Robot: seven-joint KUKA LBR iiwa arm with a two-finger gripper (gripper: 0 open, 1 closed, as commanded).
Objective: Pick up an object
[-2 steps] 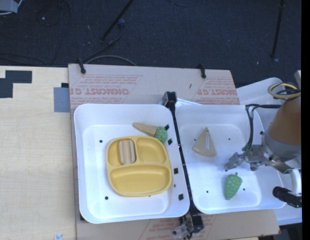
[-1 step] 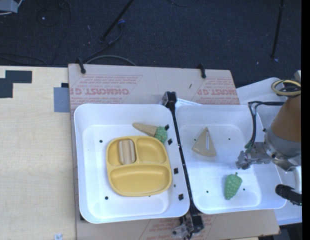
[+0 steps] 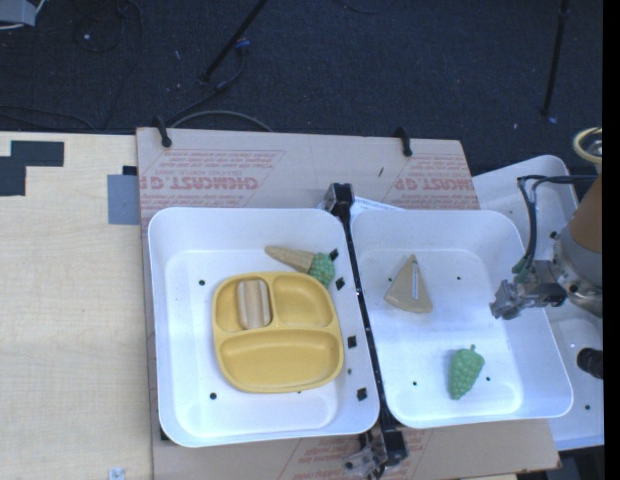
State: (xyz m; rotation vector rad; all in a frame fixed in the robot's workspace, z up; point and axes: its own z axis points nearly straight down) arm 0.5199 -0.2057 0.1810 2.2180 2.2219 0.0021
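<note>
A tan wedge (image 3: 410, 287) lies in the right bin (image 3: 390, 230) near its middle. A green bunch of grapes (image 3: 464, 370) lies toward that bin's front right. In the left bin (image 3: 180, 268) sits a yellow divided plate (image 3: 280, 353) with a tan bread piece (image 3: 253, 302) in its upper left compartment. A cone with a green tip (image 3: 302, 261) rests just behind the plate. My gripper (image 3: 512, 300) hangs at the right bin's right edge, right of the wedge and above the grapes, with nothing seen in it.
A black divider bar (image 3: 356, 308) runs between the two bins. Cardboard (image 3: 290, 173) backs the bins. White equipment (image 3: 580, 368) sits right of the right bin, under the arm.
</note>
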